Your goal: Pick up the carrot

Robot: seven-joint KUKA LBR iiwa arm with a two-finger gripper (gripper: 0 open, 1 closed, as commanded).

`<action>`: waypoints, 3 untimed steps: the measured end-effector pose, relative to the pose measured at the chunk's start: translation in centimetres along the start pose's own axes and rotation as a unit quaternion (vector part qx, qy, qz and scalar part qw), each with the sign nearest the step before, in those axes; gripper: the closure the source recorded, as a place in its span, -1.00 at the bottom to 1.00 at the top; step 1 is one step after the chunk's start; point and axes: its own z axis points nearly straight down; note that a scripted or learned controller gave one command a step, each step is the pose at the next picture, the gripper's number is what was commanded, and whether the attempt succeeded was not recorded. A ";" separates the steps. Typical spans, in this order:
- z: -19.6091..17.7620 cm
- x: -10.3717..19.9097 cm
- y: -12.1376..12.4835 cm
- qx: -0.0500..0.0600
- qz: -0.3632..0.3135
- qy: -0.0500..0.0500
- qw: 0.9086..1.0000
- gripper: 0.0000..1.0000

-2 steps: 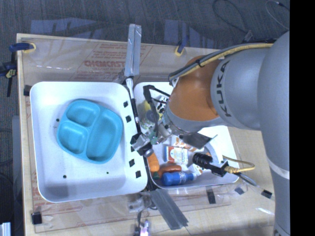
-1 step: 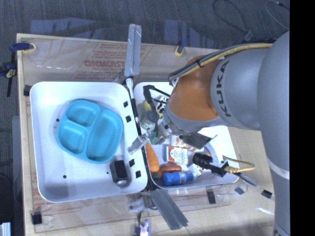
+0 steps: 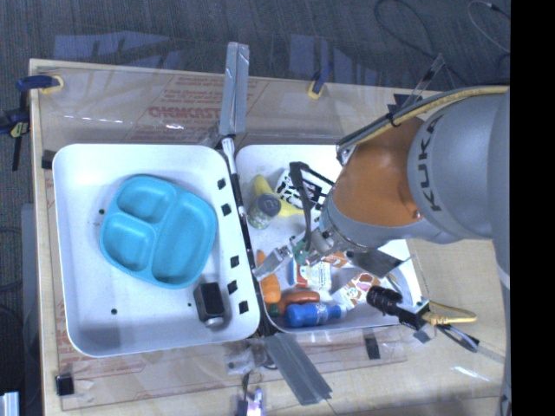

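The carrot [image 3: 270, 289] is a short orange piece lying near the front left corner of the right bin [image 3: 260, 159], against the divider. My gripper [image 3: 289, 255] hangs low over the right bin, just behind and slightly right of the carrot. The grey arm with its orange band [image 3: 381, 189] covers the right half of that bin. Nothing shows as lifted in the gripper.
Crowded round the carrot are a reddish sausage-like item [image 3: 301, 298], a blue bottle [image 3: 312, 315] and printed packets [image 3: 323, 276]. A yellow item [image 3: 262, 185] and a small jar [image 3: 265, 206] lie farther back. The left bin [image 3: 69, 232] holds a blue divided plate [image 3: 159, 230] and a black object [image 3: 209, 302].
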 end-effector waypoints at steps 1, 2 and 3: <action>5.4 -0.7 0.2 -0.007 -0.030 0.004 1.000 -1.00; 7.1 -1.3 0.8 -0.018 -0.132 0.011 0.991 -1.00; 7.2 -1.2 0.4 -0.013 -0.043 0.015 0.999 -1.00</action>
